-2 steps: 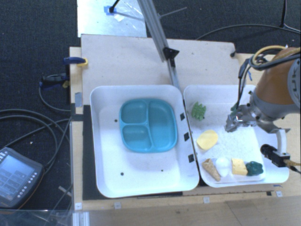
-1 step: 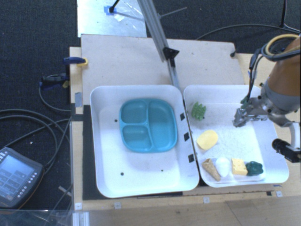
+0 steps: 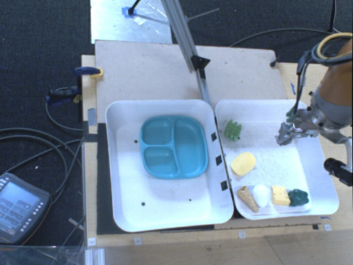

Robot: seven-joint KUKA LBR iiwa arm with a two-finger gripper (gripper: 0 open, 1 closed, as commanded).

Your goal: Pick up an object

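Hovering gripper: metal two-finger gripper (image 3: 285,135) hung over right white bin (image 3: 276,110) — finger state, cannot tell.
Nearest thing: yellow rounded foam piece (image 3: 243,163), mid-bin, apart from gripper.
Green knobbly toy (image 3: 233,130): upper left corner.
Left white bin (image 3: 124,203): held teal divided plate (image 3: 174,147).

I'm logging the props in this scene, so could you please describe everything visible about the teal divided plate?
The teal divided plate is a rounded square of smooth, plastic-looking material, moulded into three compartments: two smaller ones and one larger. It lies flat and upright in the upper middle of the left bin, slightly rotated against the bin's edges. It rests on the bin floor, and nothing lies in it.
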